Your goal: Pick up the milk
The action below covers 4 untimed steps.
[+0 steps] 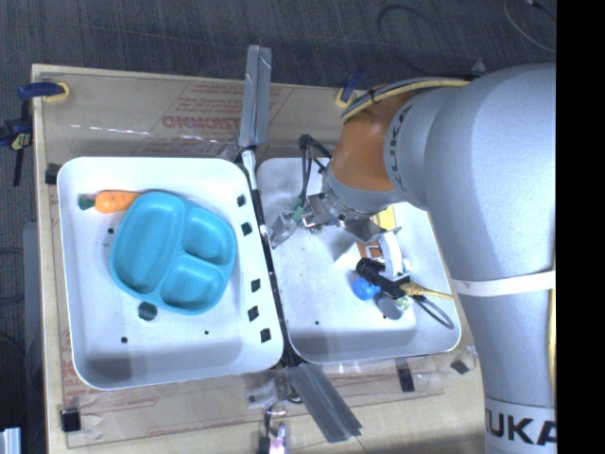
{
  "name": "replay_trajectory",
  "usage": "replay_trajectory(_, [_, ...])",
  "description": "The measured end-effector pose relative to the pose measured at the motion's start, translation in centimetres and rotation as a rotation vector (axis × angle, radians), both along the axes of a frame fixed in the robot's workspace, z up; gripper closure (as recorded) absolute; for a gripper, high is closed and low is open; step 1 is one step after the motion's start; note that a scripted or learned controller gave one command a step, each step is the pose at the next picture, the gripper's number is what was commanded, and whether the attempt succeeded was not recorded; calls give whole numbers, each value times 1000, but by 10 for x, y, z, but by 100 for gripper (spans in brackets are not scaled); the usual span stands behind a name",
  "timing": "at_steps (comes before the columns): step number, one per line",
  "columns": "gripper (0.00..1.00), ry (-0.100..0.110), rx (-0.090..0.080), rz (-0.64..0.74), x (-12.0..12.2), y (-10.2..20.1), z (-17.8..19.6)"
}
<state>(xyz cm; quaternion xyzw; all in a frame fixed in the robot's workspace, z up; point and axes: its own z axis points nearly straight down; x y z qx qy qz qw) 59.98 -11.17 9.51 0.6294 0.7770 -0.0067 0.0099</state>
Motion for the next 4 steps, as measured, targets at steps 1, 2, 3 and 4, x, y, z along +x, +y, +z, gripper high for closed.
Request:
replay_trajectory(1, [0, 31, 0, 236, 51, -5, -4])
replay_trajectory(2, [0, 25, 3, 240, 52, -7, -3])
replay_trajectory(3, [0, 10, -3, 674, 58, -4, 2])
replay_trajectory(4, [100, 8, 5, 681, 59, 1, 12])
